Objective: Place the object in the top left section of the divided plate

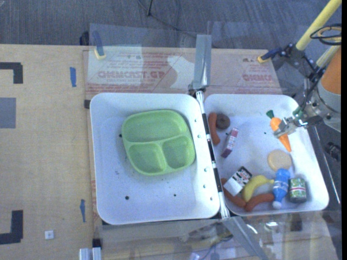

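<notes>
Gripper (293, 122) hangs at the right bin's (303, 199) right edge, just above the toy carrot (280, 132); whether it is apart or together cannot be told

Nothing visibly sits clamped in it. By its nearness the carrot looks like the object meant to be picked; it lies on the bin floor, long axis running up-left to down-right, green top toward the upper left, orange tip toward the lower right. Its goal, the green divided plate (158, 142), waits in the left bin (108, 199), well apart, turned slightly so the large section lies across the top and two smaller ones below
</notes>
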Tool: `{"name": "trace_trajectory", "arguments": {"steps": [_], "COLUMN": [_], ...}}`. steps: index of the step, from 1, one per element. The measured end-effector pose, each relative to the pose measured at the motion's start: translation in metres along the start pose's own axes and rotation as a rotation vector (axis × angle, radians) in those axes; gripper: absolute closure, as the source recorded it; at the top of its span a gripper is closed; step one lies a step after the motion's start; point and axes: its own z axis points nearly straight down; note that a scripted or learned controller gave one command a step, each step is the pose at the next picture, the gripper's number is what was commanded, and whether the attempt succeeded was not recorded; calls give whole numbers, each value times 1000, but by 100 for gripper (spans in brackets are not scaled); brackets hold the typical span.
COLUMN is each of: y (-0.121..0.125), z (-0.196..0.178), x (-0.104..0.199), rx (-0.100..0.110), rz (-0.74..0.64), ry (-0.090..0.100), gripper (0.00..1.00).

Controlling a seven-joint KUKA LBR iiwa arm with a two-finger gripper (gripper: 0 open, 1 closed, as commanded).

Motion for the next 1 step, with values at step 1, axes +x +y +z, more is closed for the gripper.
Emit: {"name": "trace_trajectory", "arguments": {"steps": [1], "y": [-64], "z": [-144], "x": [-20], "rx": [1], "rz": [-45], "ry": [-1], "gripper": [100]}}
